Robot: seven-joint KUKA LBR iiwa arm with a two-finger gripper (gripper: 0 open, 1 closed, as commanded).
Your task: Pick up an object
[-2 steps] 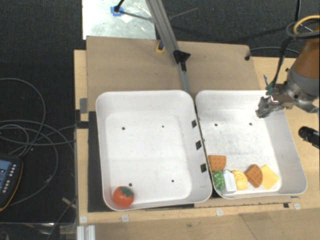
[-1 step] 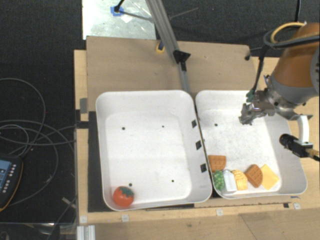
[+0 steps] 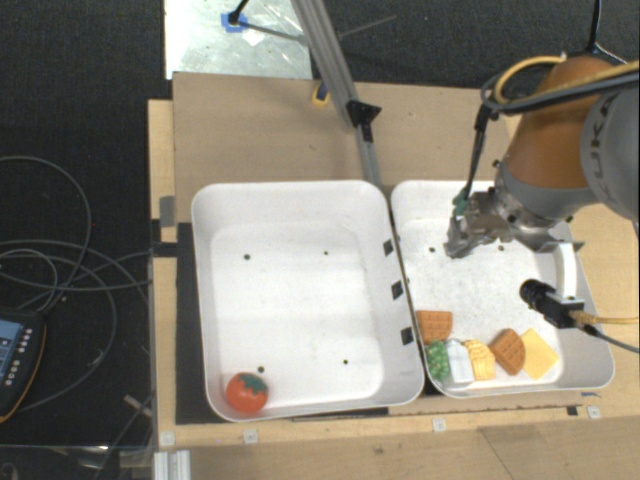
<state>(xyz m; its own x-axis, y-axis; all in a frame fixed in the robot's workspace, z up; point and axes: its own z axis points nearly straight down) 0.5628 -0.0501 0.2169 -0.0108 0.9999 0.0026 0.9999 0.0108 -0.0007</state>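
The jaws (image 3: pixel 460 245) hang low over the right bin (image 3: pixel 600 368), near its far left part; whether they are open or closed I cannot tell. Toy foods (image 3: pixel 487 353) cluster along that bin's near edge. A red tomato (image 3: pixel 246 392) sits in the left bin's (image 3: pixel 290 203) near left corner.

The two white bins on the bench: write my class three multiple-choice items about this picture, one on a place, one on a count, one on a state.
1. Where does the red tomato lie?
A. near corner of the left bin
B. middle of the right bin
C. on the bench outside the bins

2. How many things lie in the left bin?
A. one
B. three
C. five

3. How does the gripper stand?
A. resting on the tomato
B. above the right bin, apart from the food pieces
C. over the left bin

Answers: 1 A, the tomato sits in the left bin's near-left corner. 2 A, the tomato is alone there. 3 B, bare floor separates it from the pieces.
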